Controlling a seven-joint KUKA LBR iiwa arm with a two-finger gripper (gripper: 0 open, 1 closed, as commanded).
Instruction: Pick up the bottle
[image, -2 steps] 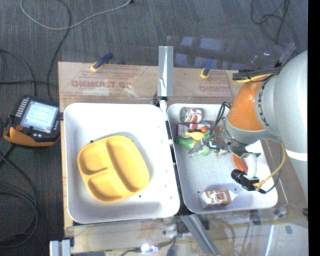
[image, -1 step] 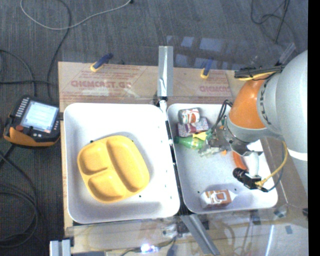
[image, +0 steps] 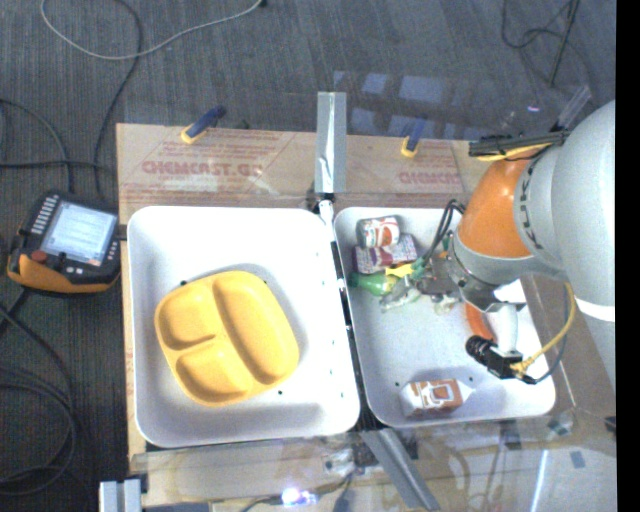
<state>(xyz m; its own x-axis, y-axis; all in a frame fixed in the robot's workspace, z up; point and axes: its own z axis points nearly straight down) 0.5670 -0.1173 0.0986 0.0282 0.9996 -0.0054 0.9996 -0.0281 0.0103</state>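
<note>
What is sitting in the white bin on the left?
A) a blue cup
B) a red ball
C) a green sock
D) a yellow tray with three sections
D, because the left bin holds a yellow tray split into three sections, lying flat near the bin's middle.

The flat bench, covered by a pale brown cardboard-like sheet printed with faded red lettering, carries two shallow white plastic bins side by side, their inner rims touching. The left bin and the right bin sit squarely on it. A blue clip and a yellow clip grip its far edge.
</note>
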